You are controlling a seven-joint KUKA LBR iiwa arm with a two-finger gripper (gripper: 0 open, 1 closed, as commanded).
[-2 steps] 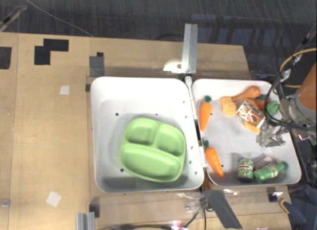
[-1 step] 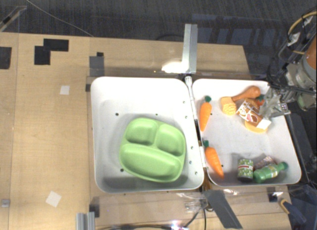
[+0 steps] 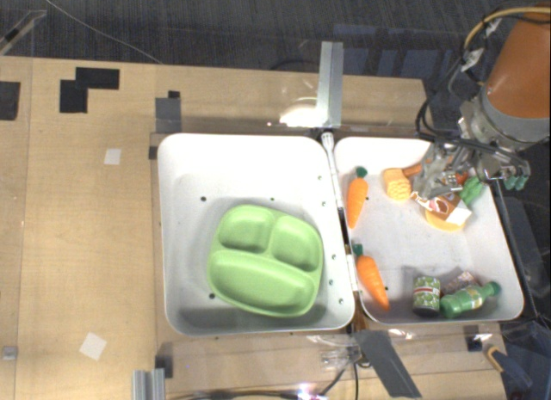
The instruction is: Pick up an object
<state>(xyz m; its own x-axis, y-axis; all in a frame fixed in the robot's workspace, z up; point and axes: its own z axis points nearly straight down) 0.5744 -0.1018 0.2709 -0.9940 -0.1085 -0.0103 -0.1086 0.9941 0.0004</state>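
The right bin (image 3: pixel 430 256) holds several toy items. One carrot (image 3: pixel 355 200) lies near its left wall and a second carrot (image 3: pixel 372 280) lies lower down. A yellow corn piece (image 3: pixel 396 185) sits near the top. An orange and yellow packet with a white label (image 3: pixel 445 212) lies at the upper right. A dark can (image 3: pixel 425 293) and a green bottle (image 3: pixel 469 298) rest along the front edge. My gripper (image 3: pixel 437 180) hangs low over the upper right of this bin, right above the packet and just right of the corn piece. It hides part of the packet.
The left bin (image 3: pixel 194 175) holds a green divided plate (image 3: pixel 267 259). A metal post (image 3: pixel 330 89) stands behind the wall between the bins. The arm's orange band (image 3: pixel 521 71) and cables loom over the right bin's far right corner.
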